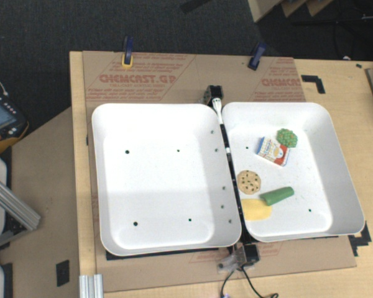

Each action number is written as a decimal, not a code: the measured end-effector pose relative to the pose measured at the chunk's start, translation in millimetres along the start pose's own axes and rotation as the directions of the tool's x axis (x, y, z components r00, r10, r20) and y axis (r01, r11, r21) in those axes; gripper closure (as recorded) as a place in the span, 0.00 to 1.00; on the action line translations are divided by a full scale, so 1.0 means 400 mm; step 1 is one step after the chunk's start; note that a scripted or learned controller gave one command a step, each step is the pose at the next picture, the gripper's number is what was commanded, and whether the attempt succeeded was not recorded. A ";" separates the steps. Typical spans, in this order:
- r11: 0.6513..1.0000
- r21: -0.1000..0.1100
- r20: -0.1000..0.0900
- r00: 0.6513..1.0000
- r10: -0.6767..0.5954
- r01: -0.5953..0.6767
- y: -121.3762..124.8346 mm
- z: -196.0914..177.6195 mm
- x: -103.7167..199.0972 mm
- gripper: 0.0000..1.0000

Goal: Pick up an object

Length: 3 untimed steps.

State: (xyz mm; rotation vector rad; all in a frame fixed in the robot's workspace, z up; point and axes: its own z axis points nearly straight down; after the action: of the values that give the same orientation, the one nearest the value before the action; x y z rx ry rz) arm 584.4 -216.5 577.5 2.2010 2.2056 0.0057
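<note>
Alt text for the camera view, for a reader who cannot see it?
Two shallow white bins sit side by side; the right bin holds a cookie, a green vegetable, a yellow piece, a small carton and broccoli.

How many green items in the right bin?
2. A green broccoli-like piece near the back, touching the small carton; a green elongated piece near the front, beside the yellow piece. None looks hidden.

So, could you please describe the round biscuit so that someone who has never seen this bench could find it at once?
Look in the right bin of the two white ones, on the side nearest the middle divider. The biscuit lies there, just above a yellow piece and left of a green stick. It is the only flat, round, tan thing with dark spots.
</note>
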 end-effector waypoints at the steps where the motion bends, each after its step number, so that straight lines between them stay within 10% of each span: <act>1: 1.000 -0.004 0.003 1.000 -0.001 0.001 0.002 -0.027 0.000 1.00; 2: 1.000 -0.004 0.003 1.000 0.000 0.001 0.002 -0.027 0.000 0.00; 3: 1.000 -0.009 0.007 1.000 -0.001 0.001 0.004 -0.055 -0.001 1.00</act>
State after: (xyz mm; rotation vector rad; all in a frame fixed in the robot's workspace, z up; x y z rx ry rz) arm 585.5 -216.4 599.7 2.1913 2.1985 0.0078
